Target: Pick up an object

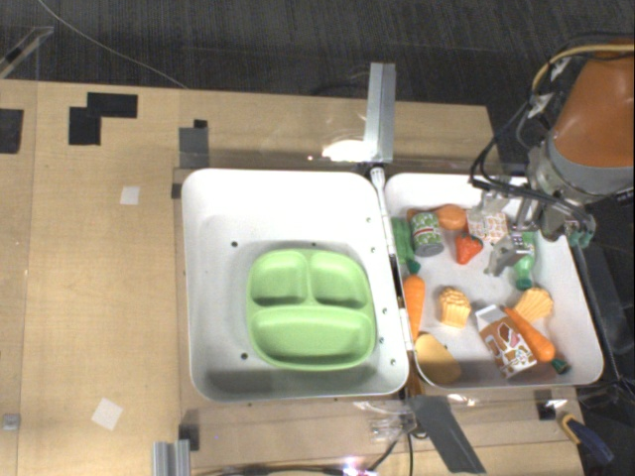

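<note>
1. You have toy food crowded in the right bin (585, 360): a can (427, 232), a strawberry (468, 249), two carrots.
2. The gripper (511, 251) hangs over them mid-right; nothing looks lifted, and you cannot tell its fingers' state.
3. A green tray (312, 307) sits in the left bin (208, 266).

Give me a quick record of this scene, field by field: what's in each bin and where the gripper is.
left bin: one green divided plastic tray
right bin: toy food, including a green-labelled can, an orange carrot, a yellow popcorn tub and a brown carton
gripper: low over the right bin's upper part
grasp: cannot tell
arm entry: from the right
</note>
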{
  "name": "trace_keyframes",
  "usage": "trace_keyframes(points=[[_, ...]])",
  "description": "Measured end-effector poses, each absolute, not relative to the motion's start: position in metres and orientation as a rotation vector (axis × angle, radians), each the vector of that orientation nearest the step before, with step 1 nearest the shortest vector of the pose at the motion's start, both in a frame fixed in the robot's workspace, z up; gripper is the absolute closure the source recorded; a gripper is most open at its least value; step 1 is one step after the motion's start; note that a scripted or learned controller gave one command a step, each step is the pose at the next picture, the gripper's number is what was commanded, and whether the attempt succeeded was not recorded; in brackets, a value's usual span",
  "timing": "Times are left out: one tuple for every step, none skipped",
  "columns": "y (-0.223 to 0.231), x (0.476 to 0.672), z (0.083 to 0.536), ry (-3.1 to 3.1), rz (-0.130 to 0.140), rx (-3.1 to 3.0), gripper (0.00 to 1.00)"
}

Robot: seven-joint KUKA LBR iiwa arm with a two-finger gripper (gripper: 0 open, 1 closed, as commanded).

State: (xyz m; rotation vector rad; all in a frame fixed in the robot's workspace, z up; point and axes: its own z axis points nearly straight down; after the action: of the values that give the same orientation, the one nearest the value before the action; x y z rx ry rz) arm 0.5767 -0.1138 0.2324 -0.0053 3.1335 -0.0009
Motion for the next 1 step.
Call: trace_keyframes(points=[[-0.1081, 0.5179, 0.1157, 3.135, 0.001, 0.132, 0.0]])
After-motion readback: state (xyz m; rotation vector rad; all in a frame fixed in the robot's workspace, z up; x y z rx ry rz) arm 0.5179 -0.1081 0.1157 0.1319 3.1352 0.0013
